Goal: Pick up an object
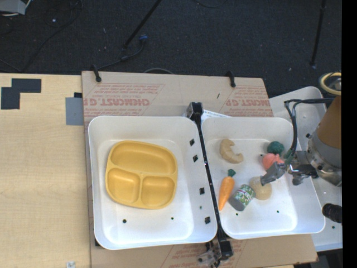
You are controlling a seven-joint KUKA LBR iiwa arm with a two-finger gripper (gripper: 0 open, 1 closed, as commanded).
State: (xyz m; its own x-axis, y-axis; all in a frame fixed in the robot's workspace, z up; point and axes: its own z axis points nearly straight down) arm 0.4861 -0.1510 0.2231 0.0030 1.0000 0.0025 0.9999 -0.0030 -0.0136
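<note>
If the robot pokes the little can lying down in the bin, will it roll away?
Probably a bit. The can lies on its side on the smooth floor of the right bin, so a nudge could roll it. The carrot beside it might stop it on that side. It looks small, so likely light.

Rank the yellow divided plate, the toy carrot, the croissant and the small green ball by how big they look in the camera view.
1. Yellow divided plate, by far the largest.
2. Toy carrot and croissant: the carrot is longer, the croissant wider; too alike to separate.
3. Small green ball, the smallest.
</note>
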